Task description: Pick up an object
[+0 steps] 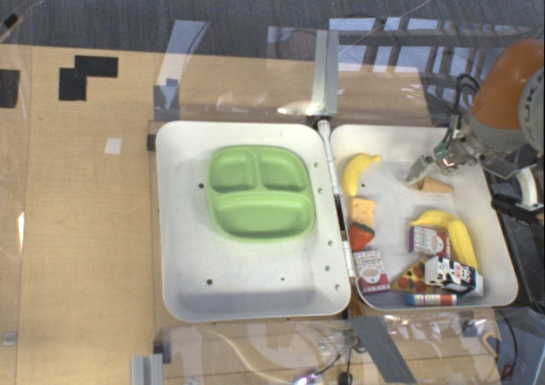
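Note:
The right bin [502, 238] holds several toy foods and small cartons. A yellow banana [358, 172] lies at its upper left, with an orange cheese block [363, 209] and a strawberry [362, 235] below it. A tan wedge [437, 186] lies near the bin's top right. My gripper [428, 169] hangs just above and left of that wedge, at the end of the arm coming in from the right. Nothing shows as lifted by it.
A second banana [461, 241], a purple carton [427, 240], a pink carton [371, 271], a black-and-white carton [452, 274], a pizza slice [412, 275] and a marker [430, 298] crowd the right bin's lower half. The left bin [183, 230] holds a green divided plate [260, 192].

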Motion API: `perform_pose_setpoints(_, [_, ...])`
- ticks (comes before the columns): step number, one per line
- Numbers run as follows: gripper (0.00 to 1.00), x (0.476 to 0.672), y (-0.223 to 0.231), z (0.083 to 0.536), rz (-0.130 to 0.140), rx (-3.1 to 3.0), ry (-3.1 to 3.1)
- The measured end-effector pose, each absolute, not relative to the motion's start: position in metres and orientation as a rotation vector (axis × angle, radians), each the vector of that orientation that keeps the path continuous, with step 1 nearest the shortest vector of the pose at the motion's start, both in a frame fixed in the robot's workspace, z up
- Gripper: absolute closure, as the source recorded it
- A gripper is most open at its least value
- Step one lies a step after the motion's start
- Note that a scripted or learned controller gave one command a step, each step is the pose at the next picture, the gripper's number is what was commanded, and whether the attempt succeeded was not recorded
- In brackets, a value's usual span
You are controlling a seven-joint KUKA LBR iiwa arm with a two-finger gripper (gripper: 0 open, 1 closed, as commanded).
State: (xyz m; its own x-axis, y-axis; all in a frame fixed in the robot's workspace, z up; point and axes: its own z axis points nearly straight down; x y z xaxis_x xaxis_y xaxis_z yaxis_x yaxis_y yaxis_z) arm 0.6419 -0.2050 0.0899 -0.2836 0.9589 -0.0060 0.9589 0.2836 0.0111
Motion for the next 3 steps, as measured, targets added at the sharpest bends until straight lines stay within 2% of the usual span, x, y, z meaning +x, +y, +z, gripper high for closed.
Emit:
perform_pose_setpoints(1, [0.00, 0.641, -0.204, 0.089, 0.007, 1.830, 2.542])
perform_pose_setpoints(2, [0.00, 0.611, -0.183, 0.090, 0.009, 1.665, 2.648])
perform_pose_setpoints(3, [0.00, 0.655, -0.115, 0.089, 0.013, 1.706, 2.626])
